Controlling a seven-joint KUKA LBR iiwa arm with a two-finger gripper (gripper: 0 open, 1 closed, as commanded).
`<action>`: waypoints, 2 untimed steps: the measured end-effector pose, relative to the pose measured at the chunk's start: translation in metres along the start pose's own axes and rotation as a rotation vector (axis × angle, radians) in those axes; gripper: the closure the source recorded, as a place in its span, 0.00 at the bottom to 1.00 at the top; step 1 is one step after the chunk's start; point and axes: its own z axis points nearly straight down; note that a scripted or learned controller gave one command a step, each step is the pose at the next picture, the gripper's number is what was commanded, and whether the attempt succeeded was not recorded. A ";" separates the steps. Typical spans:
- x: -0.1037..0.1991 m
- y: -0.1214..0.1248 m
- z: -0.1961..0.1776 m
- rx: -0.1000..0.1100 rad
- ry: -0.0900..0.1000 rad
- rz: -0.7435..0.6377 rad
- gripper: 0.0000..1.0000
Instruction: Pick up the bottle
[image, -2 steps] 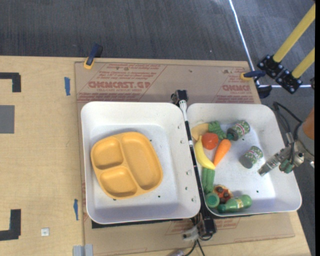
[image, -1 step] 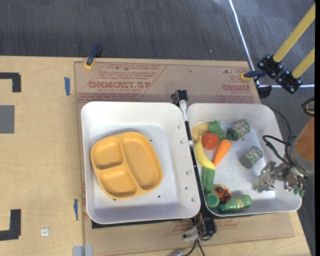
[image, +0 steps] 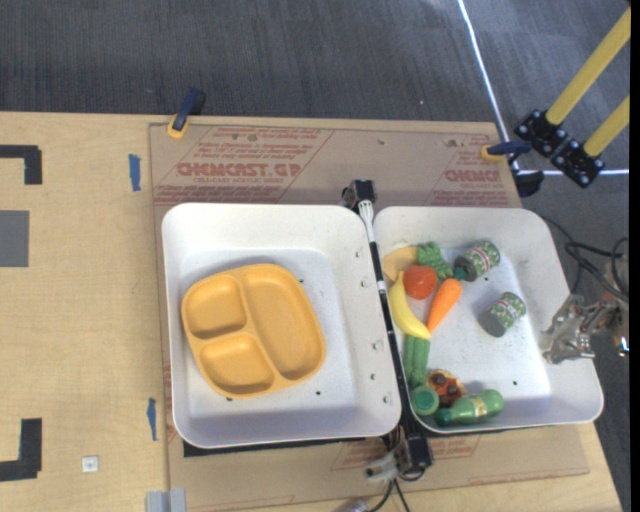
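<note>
Move the gripper (image: 572, 332), its state unclear, down-left and straddle the green bottle (image: 468, 408) lying by the bin's (image: 585, 385) lower rim.

The two white bins (image: 265, 225) look like smooth moulded plastic with a faint sheen, and the yellow divided tray (image: 253, 327) inside the left one has the same slick plastic look. Beneath the bins lies a matt brown cardboard sheet (image: 320, 160) printed in red, resting on a pale, wood-like surface (image: 75, 300). In the right bin the green bottle (image: 470, 407), carrot (image: 442, 303) and banana (image: 404, 310) appear as glossy plastic, and the two cans (image: 478, 259) wear paper-like labels.
</note>
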 end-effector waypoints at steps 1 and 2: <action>0.001 0.001 0.092 -0.002 0.003 -0.409 1.00; -0.008 0.001 0.019 -0.001 0.000 -0.506 1.00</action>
